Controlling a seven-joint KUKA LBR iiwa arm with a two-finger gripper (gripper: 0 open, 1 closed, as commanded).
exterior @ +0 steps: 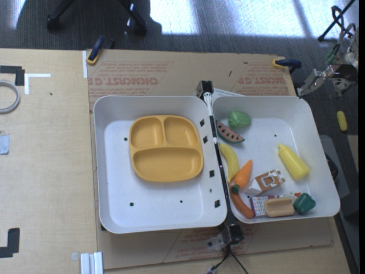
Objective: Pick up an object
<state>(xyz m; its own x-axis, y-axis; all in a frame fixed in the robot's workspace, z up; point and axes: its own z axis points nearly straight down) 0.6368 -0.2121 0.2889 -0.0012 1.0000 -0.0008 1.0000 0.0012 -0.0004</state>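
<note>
My gripper [336, 59] hangs at the far right, off the bench; I cannot tell its state. Toys crowd the right bin [319, 138]: yellow bottle [293, 160], banana [230, 160], carrot [242, 174], green ball [240, 119]. A yellow tray [166, 148] fills the left bin [114, 210]. The cardboard's [131, 76] red lettering reads reversed.

Tray [166, 148] in L bin [114, 210]; toys, prob. food, in R bin [319, 153].

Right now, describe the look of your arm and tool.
At the frame's upper right edge stands a small silvery metal assembly, probably the tool, with thin black rods or cables above it. It is too small and blurred to make out markings.
</note>
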